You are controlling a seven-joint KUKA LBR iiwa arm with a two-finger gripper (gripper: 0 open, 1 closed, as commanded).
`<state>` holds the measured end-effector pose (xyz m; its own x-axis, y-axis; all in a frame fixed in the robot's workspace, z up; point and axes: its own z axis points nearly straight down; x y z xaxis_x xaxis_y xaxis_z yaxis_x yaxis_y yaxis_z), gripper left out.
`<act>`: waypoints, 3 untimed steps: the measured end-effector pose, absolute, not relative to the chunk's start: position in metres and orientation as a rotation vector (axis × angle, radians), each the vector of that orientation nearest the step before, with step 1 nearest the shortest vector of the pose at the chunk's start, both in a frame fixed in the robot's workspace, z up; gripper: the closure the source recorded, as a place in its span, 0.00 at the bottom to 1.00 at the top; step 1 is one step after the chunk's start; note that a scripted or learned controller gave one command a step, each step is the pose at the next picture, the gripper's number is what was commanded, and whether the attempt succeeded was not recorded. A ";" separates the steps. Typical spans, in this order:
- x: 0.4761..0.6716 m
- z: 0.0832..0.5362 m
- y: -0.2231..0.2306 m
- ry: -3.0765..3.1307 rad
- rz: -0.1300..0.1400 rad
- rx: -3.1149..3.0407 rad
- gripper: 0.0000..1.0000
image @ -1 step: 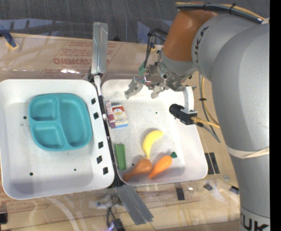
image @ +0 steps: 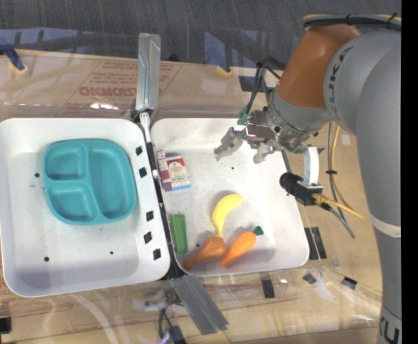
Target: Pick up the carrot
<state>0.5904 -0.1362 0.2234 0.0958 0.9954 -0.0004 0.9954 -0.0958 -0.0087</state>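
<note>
Carrot lies below the gripper, toward the bin's near edge

The two-finger gripper (image: 243, 144) hangs open, holding nothing; the orange carrot with green top (image: 240, 245) rests diagonally, tip lower-left, in the right white bin (image: 289, 224)

There are two white bins (image: 11, 213), one blue tray (image: 90, 180), two carrots (image: 240, 245), one banana (image: 224, 211), one small box (image: 173, 171) and one green block (image: 178, 233).

One fixed camera looks down at a slant from above the counter (image: 65, 77), far enough back to take in both white bins: the left bin (image: 8, 192) whole, the right bin (image: 284, 228) whole too. The arm (image: 359, 70) enters from the right, probably nearer the lens than the bins.
</note>
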 end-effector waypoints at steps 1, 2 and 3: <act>0.544 0.150 -0.189 -1.893 0.012 -2.498 0.00; 0.476 0.092 -0.194 -1.865 0.002 -2.522 0.00; 0.477 0.092 -0.176 -2.318 0.002 -2.116 0.00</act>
<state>0.4772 -0.1760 0.0916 -0.0910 0.9959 0.0013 0.9959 0.0910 -0.0028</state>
